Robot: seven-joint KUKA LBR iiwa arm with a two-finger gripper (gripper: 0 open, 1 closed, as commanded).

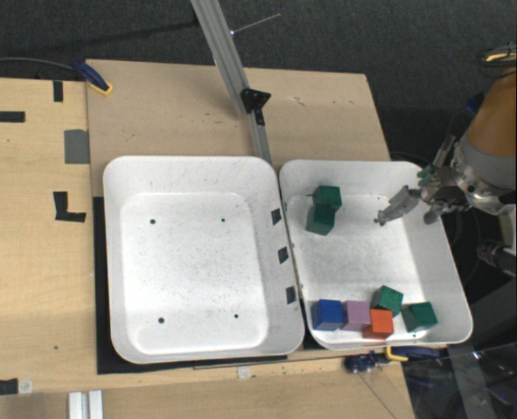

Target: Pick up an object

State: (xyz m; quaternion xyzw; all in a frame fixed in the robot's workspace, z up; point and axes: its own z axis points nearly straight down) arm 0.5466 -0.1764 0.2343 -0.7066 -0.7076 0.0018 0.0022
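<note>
Camera view: pincer (409,204) hovers over right bin (433,260), near its far right rim, holding nothing; how wide it stands I cannot tell | two stacked green blocks (323,209) sit left of it, apart | near edge: blue block (329,313), purple block (358,312), orange block (381,322), two more green blocks (418,314) | left bin (119,234) beside it.

arm (494,138) cut off at the right edge — gripper (407,206) fingers too blurred to read
</note>
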